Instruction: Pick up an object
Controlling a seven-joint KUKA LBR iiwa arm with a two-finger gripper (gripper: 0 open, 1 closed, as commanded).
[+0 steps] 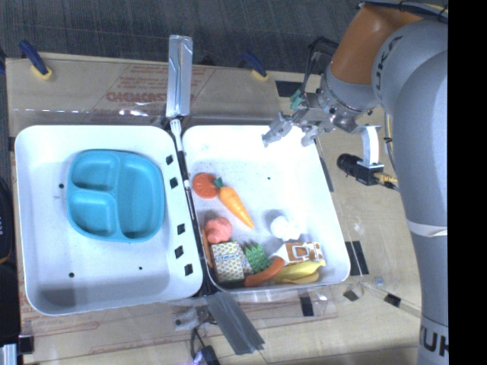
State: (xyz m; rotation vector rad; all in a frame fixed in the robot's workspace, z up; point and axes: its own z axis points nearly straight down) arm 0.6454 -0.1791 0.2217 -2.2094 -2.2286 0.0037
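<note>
My gripper [293, 130] hangs over the far right corner of the right bin [251, 147], fingers spread apart with nothing between them. Below it in that bin lie a toy carrot [236, 206], an orange tomato-like fruit [203, 184], a pink fruit [218, 230], a white egg-like piece [280, 225], a patterned box [229, 261], a green piece [256, 258], a small carton [302, 252] and a banana [300, 273]. These things cluster toward the bin's near end, well apart from the gripper.
The left bin [46, 280] holds a blue divided plate [116, 194]. A metal divider post [179, 74] rises between the bins at the back. The grey arm [418, 128] fills the right side.
</note>
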